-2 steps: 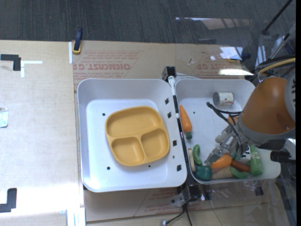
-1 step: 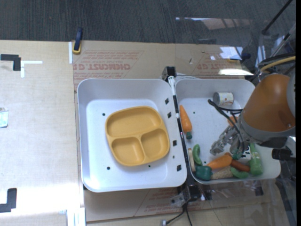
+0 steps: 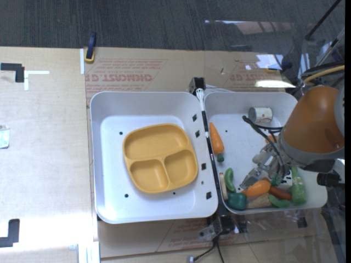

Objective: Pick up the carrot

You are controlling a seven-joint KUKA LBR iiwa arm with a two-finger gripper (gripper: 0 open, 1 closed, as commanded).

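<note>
An orange carrot point(image 3: 216, 139) with a small green top lies along the left wall of the right bin point(image 3: 241, 109), pointing to the far side. The arm's orange wrist band point(image 3: 312, 122) hangs over the right side of that bin. Below it, my gripper point(image 3: 262, 167) is low among the toy food in the bin's near part, roughly 90 px right of and nearer than the carrot. A second orange, carrot-like piece point(image 3: 258, 188) lies just under the gripper; whether it is touched is unclear.
The left bin point(image 3: 104, 147) holds a yellow divided plate point(image 3: 160, 158). Around the gripper lie a green pepper point(image 3: 228, 179), a dark green piece point(image 3: 237, 201), a red piece point(image 3: 280, 192) and green vegetables point(image 3: 296, 188). A white can point(image 3: 260, 114) lies at the far side.
</note>
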